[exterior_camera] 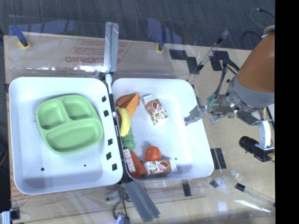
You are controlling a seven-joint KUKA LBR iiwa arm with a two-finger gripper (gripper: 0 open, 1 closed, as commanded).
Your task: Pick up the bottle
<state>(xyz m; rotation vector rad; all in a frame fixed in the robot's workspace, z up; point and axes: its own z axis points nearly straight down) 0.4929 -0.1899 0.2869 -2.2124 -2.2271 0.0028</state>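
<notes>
From above the desk [243,204], two shallow white bins sit side by side. The left bin [28,171] carries a green divided plate [70,123]. The right bin [196,157] holds a scatter of toy food along its left wall: an orange carrot-like piece [130,101], a yellow banana [124,120], something green [128,141] below it, a small printed carton [156,111] lying loose towards the middle, a red tomato [152,153], and another printed carton [158,167] at the near wall. The bottle [135,164], as best I can make out, is the orange-red piece lying on its side in the near left corner of the right bin, pressed against the bin's wall and touching the carton beside it; its shape is too small and crowded to be sure. The gripper [194,116] hangs over the right rim of that bin, well apart from the bottle, and nothing sits in it; I cannot tell how it is set. A small plastic bottle like this should be light, stiff and rather slick, liable to roll. I'd take it across its body, midway along, approaching from the open side away from the wall, since the corner leaves little room.
</notes>
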